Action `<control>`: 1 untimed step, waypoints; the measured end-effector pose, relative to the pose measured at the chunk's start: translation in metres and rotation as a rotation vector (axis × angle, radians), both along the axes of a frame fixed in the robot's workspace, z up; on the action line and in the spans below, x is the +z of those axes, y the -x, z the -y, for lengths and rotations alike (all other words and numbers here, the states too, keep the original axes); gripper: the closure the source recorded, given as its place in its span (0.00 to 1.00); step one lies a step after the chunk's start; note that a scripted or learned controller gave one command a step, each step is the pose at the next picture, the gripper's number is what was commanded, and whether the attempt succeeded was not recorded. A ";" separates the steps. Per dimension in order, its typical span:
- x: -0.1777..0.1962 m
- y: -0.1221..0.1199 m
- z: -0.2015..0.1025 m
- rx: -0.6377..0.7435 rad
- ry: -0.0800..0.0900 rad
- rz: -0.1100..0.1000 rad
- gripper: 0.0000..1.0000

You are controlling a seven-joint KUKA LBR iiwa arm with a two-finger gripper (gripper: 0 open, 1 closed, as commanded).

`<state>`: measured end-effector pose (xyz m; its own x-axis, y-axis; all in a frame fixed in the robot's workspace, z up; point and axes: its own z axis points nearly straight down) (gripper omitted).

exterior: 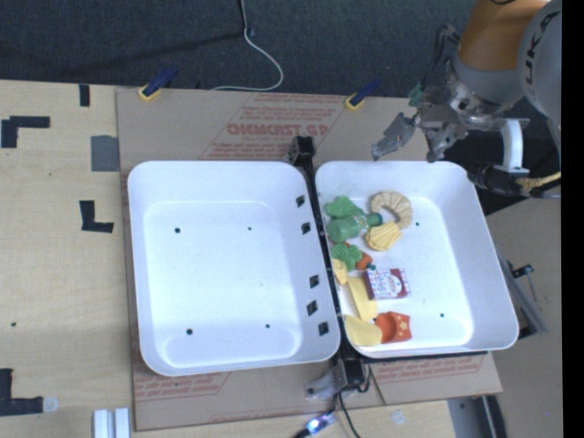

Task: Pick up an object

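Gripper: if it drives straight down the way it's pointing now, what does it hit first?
Probably the right bin's far rim or bare floor just inside it. The gripper hangs open above that bin's back edge. The toy pile, nearest the croissant, lies further forward. Depth is unclear from this slant.

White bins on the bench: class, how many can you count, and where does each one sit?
2. The left bin and the right bin sit side by side, touching along the middle; the right one holds a cluster of small toy food items along its left side.
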<state>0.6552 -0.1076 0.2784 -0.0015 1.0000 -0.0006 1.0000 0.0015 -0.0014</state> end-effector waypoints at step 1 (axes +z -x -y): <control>0.067 -0.015 -0.085 0.009 -0.003 0.008 0.00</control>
<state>0.6698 -0.0226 0.3454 -0.0106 0.9999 0.0021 0.9999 0.0105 0.0069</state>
